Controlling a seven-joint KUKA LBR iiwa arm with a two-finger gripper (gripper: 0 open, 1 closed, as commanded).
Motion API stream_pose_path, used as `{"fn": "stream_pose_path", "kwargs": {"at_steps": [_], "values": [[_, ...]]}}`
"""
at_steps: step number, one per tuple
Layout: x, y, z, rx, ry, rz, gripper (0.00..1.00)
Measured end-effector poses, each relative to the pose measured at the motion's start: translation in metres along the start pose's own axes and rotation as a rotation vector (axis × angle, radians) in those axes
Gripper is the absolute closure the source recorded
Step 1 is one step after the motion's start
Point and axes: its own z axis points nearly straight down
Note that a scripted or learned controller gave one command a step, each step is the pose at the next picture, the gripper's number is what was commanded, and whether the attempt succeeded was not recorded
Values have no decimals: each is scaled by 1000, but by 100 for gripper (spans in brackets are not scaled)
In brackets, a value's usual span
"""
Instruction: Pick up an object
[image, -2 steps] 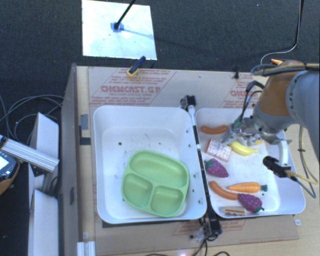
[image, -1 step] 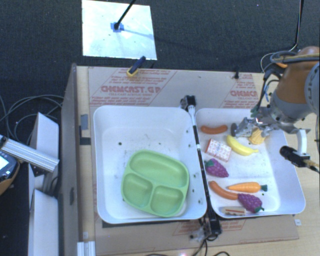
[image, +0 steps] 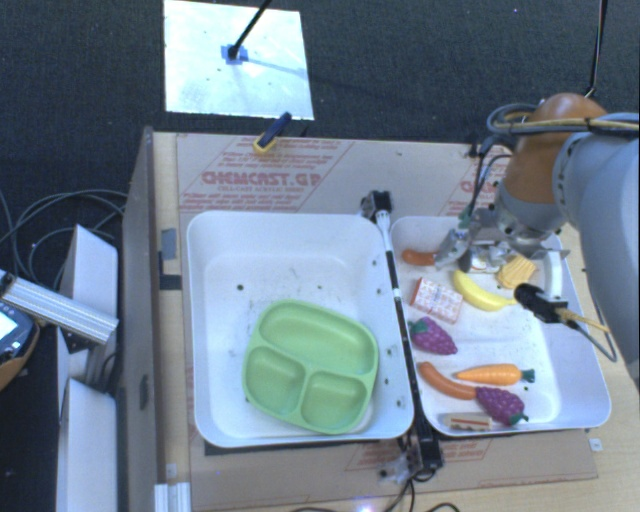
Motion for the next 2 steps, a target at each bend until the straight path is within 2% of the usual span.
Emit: {"fn": "stream_pose_path", "kwargs": {"at_steps": [1, 2], "values": [[-4, 1, -14, -2, -7, -2, 100], [8, -54, -116, -6, 7, -4, 100]]}}
